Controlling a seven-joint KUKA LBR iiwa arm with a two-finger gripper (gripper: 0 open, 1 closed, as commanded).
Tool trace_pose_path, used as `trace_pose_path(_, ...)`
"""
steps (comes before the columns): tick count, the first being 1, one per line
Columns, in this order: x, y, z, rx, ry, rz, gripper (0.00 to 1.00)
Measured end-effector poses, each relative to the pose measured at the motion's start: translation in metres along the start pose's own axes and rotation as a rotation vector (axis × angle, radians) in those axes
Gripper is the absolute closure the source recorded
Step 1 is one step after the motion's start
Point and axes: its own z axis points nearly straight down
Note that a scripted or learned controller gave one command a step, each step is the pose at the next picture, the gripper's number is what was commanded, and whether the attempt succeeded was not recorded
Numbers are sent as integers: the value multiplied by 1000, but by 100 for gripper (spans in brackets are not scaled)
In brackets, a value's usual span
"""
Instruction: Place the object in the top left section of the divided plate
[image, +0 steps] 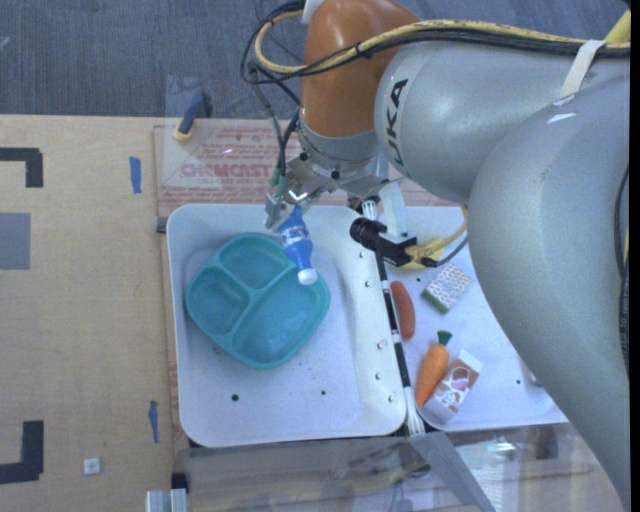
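Observation:
A teal divided plate lies in the left white bin. Over the plate's upper right rim hangs a small blue bottle with a white cap, tilted cap-down toward the right. My gripper is directly above it, fingers closed on the bottle's upper end. The bottle's cap sits near the plate's right edge, above the top right compartment rather than the top left one.
The right bin holds a sausage, a carrot, a small red and white carton and a green dotted packet. The big grey arm covers the upper right. A cardboard sheet lies behind the bins.

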Motion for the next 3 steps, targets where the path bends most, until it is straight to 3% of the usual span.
trace_pose_path(1,34,21,6,0,0,1,100)
trace_pose_path(2,61,-6,12,5,2,35,100)
trace_pose_path(3,61,-5,1,1,1,35,100)
